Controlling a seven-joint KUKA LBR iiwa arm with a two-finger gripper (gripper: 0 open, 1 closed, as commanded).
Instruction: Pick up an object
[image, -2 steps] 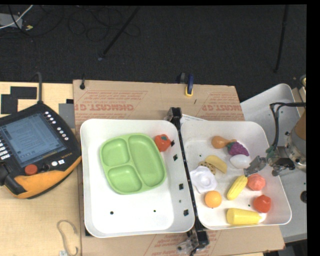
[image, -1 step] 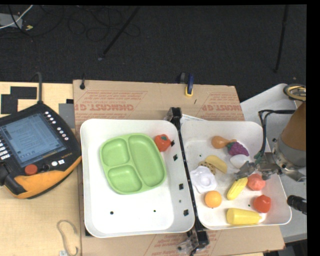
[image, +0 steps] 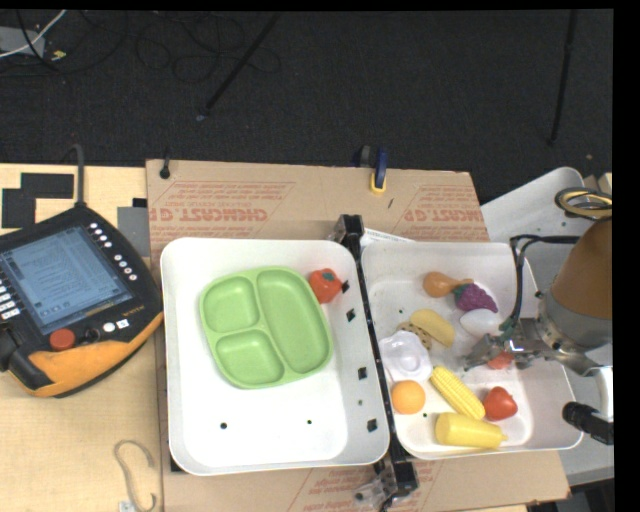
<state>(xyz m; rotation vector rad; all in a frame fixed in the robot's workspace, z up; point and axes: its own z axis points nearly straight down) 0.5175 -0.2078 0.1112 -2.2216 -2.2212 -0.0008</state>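
Several toys crowd the right bin (image: 520, 262). We find the gripper (image: 492, 353) low among them, empty, fingers spread narrowly. Tomato (image: 499, 403) sits at its six o'clock, corn (image: 456, 391) at seven; closing here risks pinching nothing.

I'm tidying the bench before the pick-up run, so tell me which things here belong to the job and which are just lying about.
Belonging to the job:
pincer
right bin
toy corn cob
orange ball
red tomato
purple grapes
yellow banana piece

Just lying about:
green divided tray
teach pendant
blue-and-yellow clamp
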